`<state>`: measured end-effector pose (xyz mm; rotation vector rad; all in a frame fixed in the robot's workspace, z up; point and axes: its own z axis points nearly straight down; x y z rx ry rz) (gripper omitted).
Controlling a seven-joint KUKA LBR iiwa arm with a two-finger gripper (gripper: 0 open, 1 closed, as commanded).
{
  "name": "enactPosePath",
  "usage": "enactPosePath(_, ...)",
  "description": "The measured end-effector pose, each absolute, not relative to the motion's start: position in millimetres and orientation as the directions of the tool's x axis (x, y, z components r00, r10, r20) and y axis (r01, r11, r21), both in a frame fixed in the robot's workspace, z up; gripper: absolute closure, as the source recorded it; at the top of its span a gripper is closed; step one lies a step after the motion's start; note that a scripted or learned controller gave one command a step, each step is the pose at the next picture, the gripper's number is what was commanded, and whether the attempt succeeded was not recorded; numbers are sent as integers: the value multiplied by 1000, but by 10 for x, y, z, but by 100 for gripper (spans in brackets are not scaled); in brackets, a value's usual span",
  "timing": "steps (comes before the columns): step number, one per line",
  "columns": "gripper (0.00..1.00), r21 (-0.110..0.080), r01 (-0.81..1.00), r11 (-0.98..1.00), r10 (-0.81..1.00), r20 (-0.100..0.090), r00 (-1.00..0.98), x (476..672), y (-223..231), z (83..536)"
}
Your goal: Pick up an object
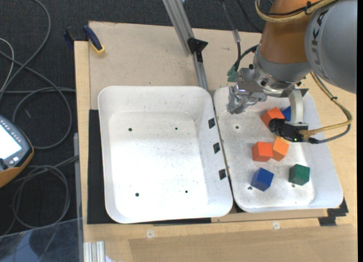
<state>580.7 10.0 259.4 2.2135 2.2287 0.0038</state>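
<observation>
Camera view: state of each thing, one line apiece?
Gripper: low over right bin's back-left part, nothing visibly held.
Orange blocks: two touching, resting mid-bin.
Blue block: resting, front.
Green block: resting, front-right.
Orange block by wrist: partly hidden.
Left bin: holds no blocks.

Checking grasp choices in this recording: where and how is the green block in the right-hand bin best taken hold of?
Grip the green block across two opposite side faces, coming straight down from above. It sits flat and apart from the blue block and orange blocks, so its sides look free, though the bin's rim is close on its right.
</observation>
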Motion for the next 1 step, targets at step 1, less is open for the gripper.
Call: enactPosePath(1,100,2,1000,6,1000,1,-6,5970,569,2459)
